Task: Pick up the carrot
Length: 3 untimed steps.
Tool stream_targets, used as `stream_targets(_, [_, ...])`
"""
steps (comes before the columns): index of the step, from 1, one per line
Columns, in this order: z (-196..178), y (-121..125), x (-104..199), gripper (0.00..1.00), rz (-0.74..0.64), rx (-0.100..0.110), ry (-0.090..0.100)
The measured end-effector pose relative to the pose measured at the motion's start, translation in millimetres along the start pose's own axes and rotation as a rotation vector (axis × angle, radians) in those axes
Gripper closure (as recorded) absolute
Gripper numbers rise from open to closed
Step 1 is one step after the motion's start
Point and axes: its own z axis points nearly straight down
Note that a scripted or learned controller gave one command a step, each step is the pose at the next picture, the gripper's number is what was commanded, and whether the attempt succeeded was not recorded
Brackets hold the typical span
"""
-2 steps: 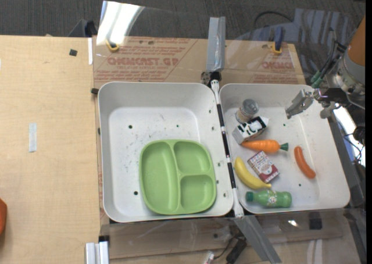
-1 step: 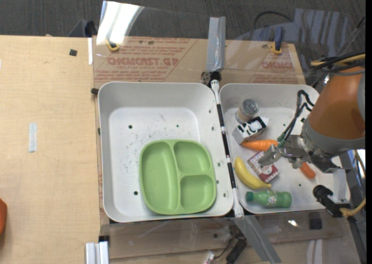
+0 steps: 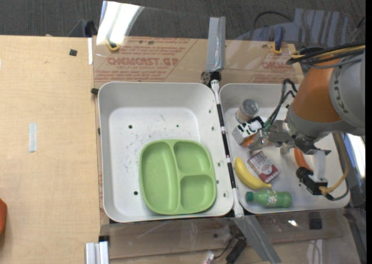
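the jaws (image 3: 260, 135) hang low in the right bin (image 3: 331, 202), their state untellable; the carrot (image 3: 300, 158) lies just beside the wrist, so the approach step needs re-aiming.

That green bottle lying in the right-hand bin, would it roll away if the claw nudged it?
Probably. The green bottle lies on its side and looks round, so a sideways nudge could roll it. The bin wall right beside it should stop it soon. Its surface looks smooth, perhaps slippery to pinch.

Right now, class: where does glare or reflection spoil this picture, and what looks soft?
Camera view: bright glare on the clear sheet at top left; faint reflections in the panel above the right bin; the small items beside the hand look slightly soft.
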Motion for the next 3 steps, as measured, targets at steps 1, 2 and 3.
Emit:
stream_targets(1, [-2,73,-7,0.00,-0.145,-0.002,-0.001])
stream_targets(2, [7,101,-9,0.00,-0.155,0.054,0.005])
stream_targets(3, [-4,106,-10,1.00,-0.152,0.027,-0.004])
